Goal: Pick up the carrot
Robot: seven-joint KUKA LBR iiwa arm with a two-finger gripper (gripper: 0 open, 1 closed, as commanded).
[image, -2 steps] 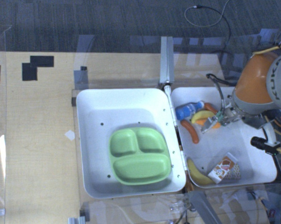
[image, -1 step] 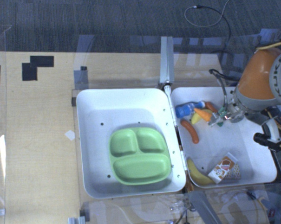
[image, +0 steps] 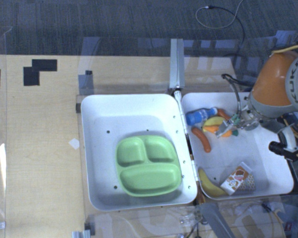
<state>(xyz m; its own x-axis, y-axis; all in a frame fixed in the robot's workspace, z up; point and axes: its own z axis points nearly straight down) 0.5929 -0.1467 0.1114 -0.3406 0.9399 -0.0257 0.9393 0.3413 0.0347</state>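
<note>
Gripper [image: 227,129] fingers pinch the carrot [image: 223,130] between them in the right bin [image: 270,175]

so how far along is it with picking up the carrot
Done: the arm has reached into the right bin, and the claw sits low over the cluster by the blue bottle. In hand: the claw is at the carrot, whose orange body shows right by its tips; whether it is gripped can't be told. Left: a sure grip and the lift, since the carrot looks level with the other items.
</note>
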